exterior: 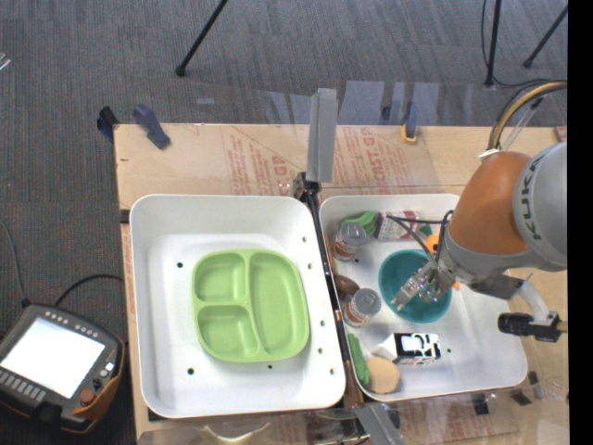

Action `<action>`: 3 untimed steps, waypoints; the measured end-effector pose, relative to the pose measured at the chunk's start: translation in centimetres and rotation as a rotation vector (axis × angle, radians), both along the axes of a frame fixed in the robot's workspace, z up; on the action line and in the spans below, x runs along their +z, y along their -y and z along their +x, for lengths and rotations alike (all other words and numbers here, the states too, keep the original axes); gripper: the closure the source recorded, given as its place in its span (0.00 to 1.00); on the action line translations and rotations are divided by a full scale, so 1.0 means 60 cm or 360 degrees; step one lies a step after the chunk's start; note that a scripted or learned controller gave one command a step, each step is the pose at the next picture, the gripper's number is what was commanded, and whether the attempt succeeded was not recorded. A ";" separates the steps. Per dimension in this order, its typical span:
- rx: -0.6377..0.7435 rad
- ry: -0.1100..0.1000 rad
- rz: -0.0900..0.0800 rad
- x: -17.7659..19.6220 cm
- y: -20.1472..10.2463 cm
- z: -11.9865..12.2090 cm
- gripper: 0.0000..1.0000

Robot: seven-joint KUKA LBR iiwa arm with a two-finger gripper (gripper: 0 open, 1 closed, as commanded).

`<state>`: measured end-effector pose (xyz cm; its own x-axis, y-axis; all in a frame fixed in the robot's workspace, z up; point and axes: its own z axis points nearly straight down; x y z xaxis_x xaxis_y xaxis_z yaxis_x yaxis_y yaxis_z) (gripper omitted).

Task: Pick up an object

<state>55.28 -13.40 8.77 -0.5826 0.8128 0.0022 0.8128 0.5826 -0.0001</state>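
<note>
The right bin [482, 364] holds a teal bowl [397, 272], two small jars with grey lids [363, 305] [349, 239], a green item [361, 221], a black-and-white carton [417, 347], a tan rounded object [383, 375] and a brown item [346, 284]. My gripper [419, 290] hangs over the teal bowl, reaching down from the orange-banded arm [496, 216] on the right. Its fingertips are small and blurred against the bowl. Nothing can be made out between them.
The left bin [167, 230] carries a green divided plate [250, 304]. A grey upright post [321, 146] stands behind the wall between the bins. A handheld control pendant [56, 360] lies on the floor at the lower left. Tripod legs stand beyond the bench.
</note>
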 end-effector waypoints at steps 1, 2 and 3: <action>-0.0491 0.0001 -0.0003 0.000 -0.033 0.045 1.00; -0.0867 -0.0004 -0.0002 0.000 -0.050 -0.023 1.00; -0.1086 -0.0004 -0.0005 0.022 -0.064 0.061 1.00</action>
